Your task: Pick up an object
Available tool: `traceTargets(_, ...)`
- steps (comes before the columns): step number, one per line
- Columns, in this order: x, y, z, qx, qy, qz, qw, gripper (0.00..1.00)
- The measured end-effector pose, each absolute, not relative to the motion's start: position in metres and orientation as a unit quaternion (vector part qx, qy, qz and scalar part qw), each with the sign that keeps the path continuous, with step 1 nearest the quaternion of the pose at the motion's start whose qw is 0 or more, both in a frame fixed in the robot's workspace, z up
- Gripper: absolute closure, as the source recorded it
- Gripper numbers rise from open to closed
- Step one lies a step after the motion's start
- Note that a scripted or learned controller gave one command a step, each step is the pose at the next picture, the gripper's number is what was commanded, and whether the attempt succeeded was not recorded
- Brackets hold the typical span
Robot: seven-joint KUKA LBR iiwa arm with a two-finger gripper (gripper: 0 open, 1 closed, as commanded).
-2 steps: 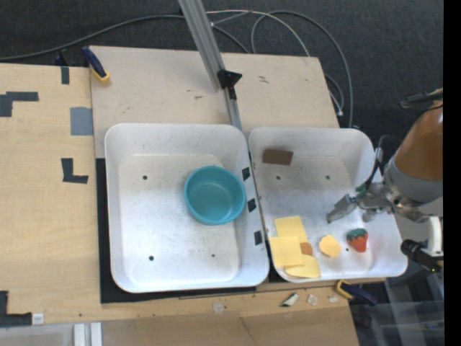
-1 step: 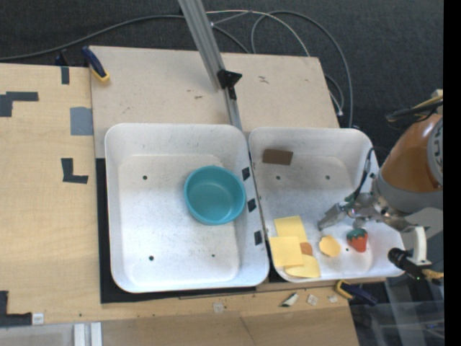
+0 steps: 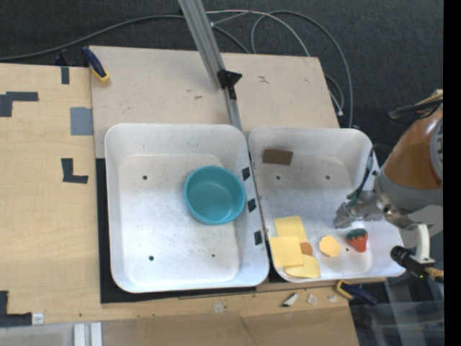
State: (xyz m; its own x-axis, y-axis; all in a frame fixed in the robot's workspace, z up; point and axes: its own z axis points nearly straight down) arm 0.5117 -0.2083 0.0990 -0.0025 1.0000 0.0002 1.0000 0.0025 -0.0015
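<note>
The right bin (image 3: 317, 134) holds a red strawberry-like toy (image 3: 358, 241), a round yellow-orange piece (image 3: 330, 246), flat yellow slabs (image 3: 287, 251) with a small brown bit (image 3: 307, 249) beside them, and a brown block (image 3: 277, 156) at the far side. In the left bin (image 3: 119, 193) sits a teal bowl (image 3: 214, 194). My gripper (image 3: 351, 217) hangs at the right bin's right side, just above and behind the red toy. Nothing is visibly lifted by it. The grey arm with its orange band (image 3: 414, 157) comes in from the right.
A slanted metal pole (image 3: 205, 34) runs down to the seam between the bins. Cables (image 3: 302, 27) loop behind the right bin. Blue-and-yellow clamps sit at the board's far left corner (image 3: 96, 63) and by the right bin's near edge (image 3: 353, 290).
</note>
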Motion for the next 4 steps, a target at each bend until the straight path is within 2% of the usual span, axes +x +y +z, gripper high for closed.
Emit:
traceTargets(2,0.504,-0.195,0.215,-0.706,-0.708,-0.0009,-0.002,1.0)
traceTargets(3,0.504,-0.194,0.235,-0.706,-0.708,-0.0003,-0.001,1.0)
traceTargets(4,0.509,-0.138,0.244,-0.705,-0.71,-0.0005,0.001,1.0)
